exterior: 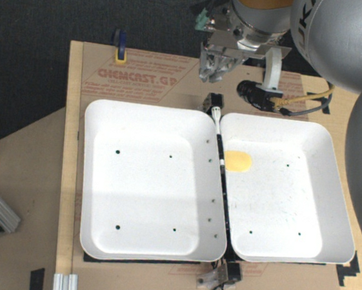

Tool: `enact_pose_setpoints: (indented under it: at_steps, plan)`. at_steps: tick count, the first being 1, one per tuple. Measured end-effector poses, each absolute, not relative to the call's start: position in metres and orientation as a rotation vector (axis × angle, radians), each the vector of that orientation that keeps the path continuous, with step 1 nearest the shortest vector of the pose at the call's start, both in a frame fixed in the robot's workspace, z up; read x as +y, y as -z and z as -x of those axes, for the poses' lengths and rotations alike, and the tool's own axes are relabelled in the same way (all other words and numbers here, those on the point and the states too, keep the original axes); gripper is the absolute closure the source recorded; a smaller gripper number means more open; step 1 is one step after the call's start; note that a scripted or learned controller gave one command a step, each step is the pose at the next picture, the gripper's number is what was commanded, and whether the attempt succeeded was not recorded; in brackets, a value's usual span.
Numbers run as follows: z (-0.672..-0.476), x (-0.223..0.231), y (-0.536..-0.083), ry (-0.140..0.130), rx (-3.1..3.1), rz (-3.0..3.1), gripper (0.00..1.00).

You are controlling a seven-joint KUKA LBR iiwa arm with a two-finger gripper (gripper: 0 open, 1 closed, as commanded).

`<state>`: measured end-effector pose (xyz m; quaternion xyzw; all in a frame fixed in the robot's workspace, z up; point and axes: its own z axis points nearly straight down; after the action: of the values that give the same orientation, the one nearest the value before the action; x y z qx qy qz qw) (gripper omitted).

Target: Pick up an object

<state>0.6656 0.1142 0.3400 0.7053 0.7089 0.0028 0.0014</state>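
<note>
A flat yellow object (237, 161) lies in the right bin (287, 238), close to its left wall and toward the back. My gripper (213, 70) hangs high above the bench, behind the seam between the two bins, well away from the yellow object. Nothing shows between its fingertips.
The left bin (138, 234) sits beside the right one, their rims touching along a black seam with clamps at the back (213, 102) and front (226, 272). A blue and yellow clamp (120, 46) stands on the cardboard sheet's back left edge. The grey arm fills the top right.
</note>
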Motion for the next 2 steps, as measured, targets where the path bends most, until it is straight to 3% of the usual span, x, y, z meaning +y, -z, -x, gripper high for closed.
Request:
enact_pose_setpoints:
  at_steps: [1,2]
  plan:
    - [-0.646,0.171,-0.288,0.007,2.231,-2.219,1.0]
    - [-0.658,0.228,-0.242,0.004,2.23,-2.218,1.0]
